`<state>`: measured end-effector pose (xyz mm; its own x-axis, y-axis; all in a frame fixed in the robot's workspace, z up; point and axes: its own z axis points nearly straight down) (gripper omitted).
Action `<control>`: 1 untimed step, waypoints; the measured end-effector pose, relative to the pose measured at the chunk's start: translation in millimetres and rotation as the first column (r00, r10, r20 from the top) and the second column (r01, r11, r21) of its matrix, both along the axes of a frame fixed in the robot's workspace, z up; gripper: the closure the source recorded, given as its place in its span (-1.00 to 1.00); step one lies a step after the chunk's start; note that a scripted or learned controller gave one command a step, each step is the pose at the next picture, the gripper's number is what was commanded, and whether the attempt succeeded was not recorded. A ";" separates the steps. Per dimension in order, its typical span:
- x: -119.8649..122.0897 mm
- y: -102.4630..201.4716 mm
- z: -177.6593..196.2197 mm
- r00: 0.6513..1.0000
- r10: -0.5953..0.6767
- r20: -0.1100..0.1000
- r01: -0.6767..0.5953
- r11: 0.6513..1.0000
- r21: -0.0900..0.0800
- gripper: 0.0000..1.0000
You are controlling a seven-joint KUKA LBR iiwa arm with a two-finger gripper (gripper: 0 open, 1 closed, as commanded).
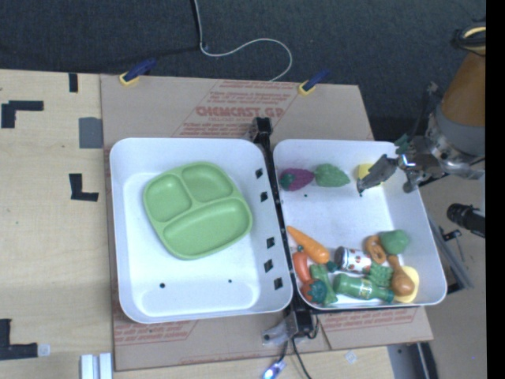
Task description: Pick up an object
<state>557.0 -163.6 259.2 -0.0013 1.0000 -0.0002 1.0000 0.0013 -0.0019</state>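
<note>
My gripper (386,185) hangs over the back right corner of the right bin (347,219), open, with nothing between its fingers. Its left finger (371,175) is right beside a small yellow item (363,169) at the bin's back wall. Further left along that wall lie a green leafy toy (331,175) and a purple eggplant (296,178). A heap of toy food fills the bin's front: an orange carrot (309,245), a small bottle (353,260), a green piece (394,240), a donut (376,251) and several more.
The left bin (134,283) holds a green divided plate (199,209). Black clips (271,235) run along the wall between the bins. Bare white floor (347,219) shows in the middle of the right bin. Cardboard lies under both bins.
</note>
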 end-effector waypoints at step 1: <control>-38.1 52.9 147.4 1.000 0.007 0.015 -0.007 1.000 -0.001 -1.00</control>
